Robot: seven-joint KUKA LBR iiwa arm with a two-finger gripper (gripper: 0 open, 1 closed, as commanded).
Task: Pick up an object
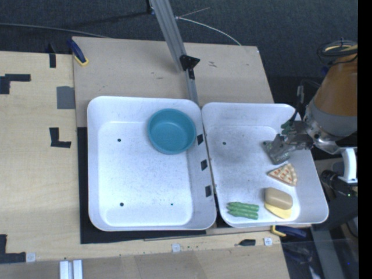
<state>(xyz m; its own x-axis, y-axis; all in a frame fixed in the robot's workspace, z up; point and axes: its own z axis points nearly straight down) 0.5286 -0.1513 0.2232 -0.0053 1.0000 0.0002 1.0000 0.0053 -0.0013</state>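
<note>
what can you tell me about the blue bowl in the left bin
The blue bowl is round, teal-blue and looks like smooth plastic, with a lighter rim and a darker hollow. It stands upright with its mouth up, nothing visible inside. It sits in the left bin, at the far right corner near the wall shared with the right bin. Nothing else touches it.

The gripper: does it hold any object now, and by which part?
Nothing is held: the gripper is above the right bin, apart from the pizza slice.

The right bin's [244, 112] left half lies open; pizza slice [283, 174], yellow block [278, 201] and green beans [242, 210] crowd its near-right corner, just beside the pincer [276, 151].
</note>
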